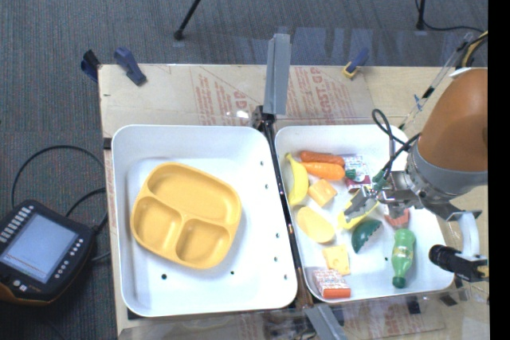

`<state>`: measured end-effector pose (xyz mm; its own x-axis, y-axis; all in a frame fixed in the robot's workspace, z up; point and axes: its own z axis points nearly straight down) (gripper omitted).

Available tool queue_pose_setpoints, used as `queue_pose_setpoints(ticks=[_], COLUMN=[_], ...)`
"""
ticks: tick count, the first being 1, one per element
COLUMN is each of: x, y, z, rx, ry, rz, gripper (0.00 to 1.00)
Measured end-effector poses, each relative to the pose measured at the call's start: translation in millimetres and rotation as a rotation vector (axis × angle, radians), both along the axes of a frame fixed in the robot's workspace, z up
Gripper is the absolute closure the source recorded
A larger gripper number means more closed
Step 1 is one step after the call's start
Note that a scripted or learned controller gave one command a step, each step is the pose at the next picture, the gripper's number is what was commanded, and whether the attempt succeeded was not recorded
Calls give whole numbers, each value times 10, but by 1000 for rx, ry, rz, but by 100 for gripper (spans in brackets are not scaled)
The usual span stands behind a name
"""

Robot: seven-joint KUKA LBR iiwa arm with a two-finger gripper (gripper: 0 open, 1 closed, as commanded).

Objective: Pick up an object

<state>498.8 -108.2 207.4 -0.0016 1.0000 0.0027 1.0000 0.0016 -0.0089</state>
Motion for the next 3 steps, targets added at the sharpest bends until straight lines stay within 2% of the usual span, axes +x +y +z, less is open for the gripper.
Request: queue_pose_setpoints(ticks=[1, 2, 3], x=[263, 797, 768], y=[-303, -612, -654], z=[-1207, -1202, -1123], rx=[-1, 9, 4], ry=[-5, -8, -1], rz=[73, 29, 23], gripper=[0, 0, 100])
